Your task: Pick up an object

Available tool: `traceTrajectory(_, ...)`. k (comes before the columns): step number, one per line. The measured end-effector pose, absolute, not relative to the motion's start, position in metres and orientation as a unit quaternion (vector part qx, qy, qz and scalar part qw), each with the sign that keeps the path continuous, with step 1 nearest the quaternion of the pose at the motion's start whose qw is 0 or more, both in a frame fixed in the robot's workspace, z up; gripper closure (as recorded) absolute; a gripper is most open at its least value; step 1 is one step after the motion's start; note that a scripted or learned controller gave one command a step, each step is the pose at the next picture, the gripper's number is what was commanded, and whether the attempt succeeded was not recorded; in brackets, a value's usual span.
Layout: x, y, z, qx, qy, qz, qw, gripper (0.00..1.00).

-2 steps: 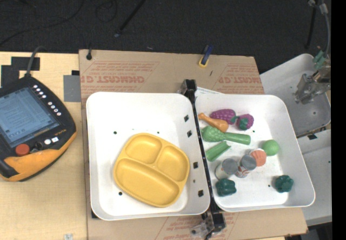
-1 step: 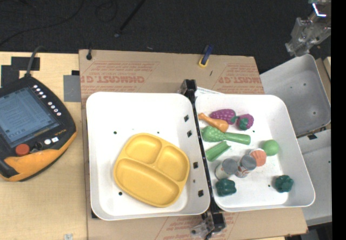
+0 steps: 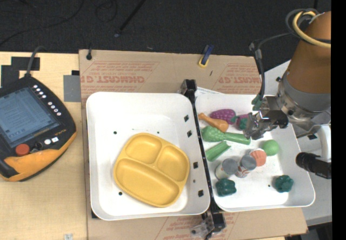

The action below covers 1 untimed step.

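The right bin (image 3: 303, 195) holds several toy foods. A purple grape bunch (image 3: 223, 115) and an orange carrot (image 3: 212, 121) lie at its back left. Below them are a long green vegetable (image 3: 226, 136) and a shorter green piece (image 3: 216, 150). Two grey cans (image 3: 227, 167) (image 3: 247, 164) stand mid-bin beside a pale orange piece (image 3: 260, 158) and a light green ball (image 3: 270, 147). Dark green broccoli pieces (image 3: 225, 186) (image 3: 283, 182) sit near the front. My gripper (image 3: 257, 128) hangs over the bin's back middle, just right of a small purple and green piece (image 3: 243, 121).
The left bin (image 3: 102, 120) carries a yellow divided plate (image 3: 151, 168). A teach pendant (image 3: 30, 125) lies on the bench at far left. A black part (image 3: 313, 164) juts in at the right bin's right edge. Cardboard (image 3: 140, 74) lies under both bins.
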<state>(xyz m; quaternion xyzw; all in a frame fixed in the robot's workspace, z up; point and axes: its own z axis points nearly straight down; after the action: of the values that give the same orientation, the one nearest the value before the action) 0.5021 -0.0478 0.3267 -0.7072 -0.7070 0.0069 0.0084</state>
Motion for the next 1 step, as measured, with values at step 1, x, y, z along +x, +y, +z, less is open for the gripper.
traceTrajectory(1,0.4767,0.0162,0.3860,-0.705,-0.710,-0.0013,0.000,1.00)
